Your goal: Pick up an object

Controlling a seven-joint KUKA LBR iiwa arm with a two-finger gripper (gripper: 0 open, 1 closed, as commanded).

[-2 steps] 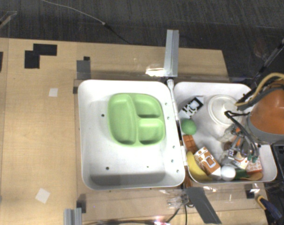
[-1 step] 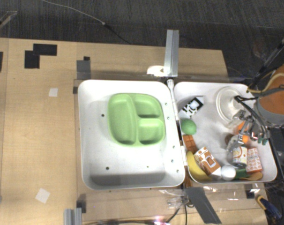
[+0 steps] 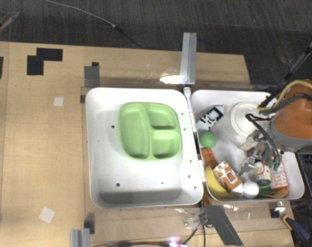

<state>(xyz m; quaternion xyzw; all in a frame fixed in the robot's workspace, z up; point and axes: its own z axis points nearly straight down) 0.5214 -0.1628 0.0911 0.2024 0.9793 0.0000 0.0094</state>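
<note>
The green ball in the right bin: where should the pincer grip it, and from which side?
Across the middle of the green ball, coming straight down. It is round, so any pair of opposite sides serves. It lies near the wall shared by the bins, so set the fingers along that wall, not across it. White bin floor shows to its right.

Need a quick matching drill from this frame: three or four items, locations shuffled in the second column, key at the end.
Items:
1. green divided tray
2. green ball
3. banana
4. gripper

Places:
A. right bin's near-left corner
B. left bin
C. over the right bin's right half
D. by the divider, right bin

Pairs: 1-B, 2-D, 3-A, 4-C
</note>
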